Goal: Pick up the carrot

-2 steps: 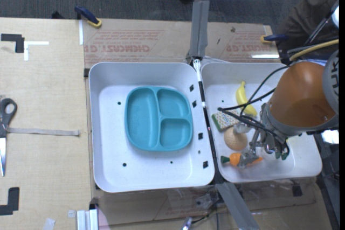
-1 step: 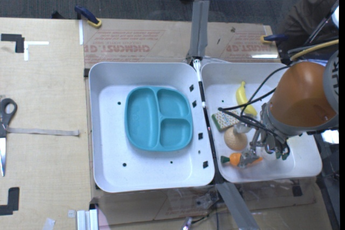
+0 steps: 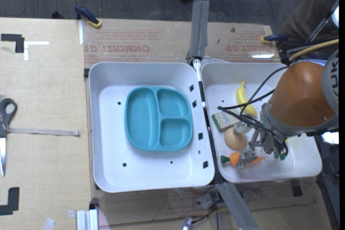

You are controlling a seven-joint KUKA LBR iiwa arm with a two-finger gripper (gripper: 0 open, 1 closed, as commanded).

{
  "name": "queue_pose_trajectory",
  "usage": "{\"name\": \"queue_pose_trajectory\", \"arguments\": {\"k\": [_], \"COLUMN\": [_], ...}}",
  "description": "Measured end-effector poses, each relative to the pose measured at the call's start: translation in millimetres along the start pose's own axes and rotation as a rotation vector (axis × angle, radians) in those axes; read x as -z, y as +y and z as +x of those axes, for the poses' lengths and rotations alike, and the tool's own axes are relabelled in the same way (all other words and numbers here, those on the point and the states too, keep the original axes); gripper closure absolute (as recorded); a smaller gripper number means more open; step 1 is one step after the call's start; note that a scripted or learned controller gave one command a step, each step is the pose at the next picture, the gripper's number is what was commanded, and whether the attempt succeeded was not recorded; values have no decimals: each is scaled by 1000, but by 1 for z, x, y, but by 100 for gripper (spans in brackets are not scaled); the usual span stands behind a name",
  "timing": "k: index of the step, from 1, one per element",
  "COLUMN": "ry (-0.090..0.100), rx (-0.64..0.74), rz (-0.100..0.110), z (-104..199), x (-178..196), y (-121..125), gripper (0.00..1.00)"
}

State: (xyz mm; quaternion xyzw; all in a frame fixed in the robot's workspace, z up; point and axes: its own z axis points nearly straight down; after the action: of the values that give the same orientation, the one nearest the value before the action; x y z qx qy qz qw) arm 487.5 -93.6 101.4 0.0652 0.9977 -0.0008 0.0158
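Observation:
The carrot [image 3: 236, 159], orange with a green top at its left end, lies near the front edge of the right bin [image 3: 302, 167]. My gripper [image 3: 250, 154] hangs low directly over the carrot's right half and hides part of it. Cables and the wrist crowd that spot. The orange band of the arm [image 3: 299, 97] looms above the bin's right side.
A yellow banana [image 3: 243, 98], a green-and-white packet [image 3: 222, 120] and a tan egg-shaped object [image 3: 234, 139] lie just behind the carrot. The left bin [image 3: 102, 132] holds a teal divided plate [image 3: 159, 118]. Scissors [image 3: 5, 116] rest on the bench at far left.

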Motion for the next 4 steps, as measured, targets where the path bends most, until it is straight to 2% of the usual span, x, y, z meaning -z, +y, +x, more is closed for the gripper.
{"name": "queue_pose_trajectory", "arguments": {"k": [1,2,3,4], "ry": [2,-9,27,24], "rx": [-112,-111,-32,-31], "rz": [-2,-2,0,-1], "z": [0,-4,11,9], "x": [0,12,91,100], "y": [-1,-1,65,66], "gripper": [0,100,100,100]}}
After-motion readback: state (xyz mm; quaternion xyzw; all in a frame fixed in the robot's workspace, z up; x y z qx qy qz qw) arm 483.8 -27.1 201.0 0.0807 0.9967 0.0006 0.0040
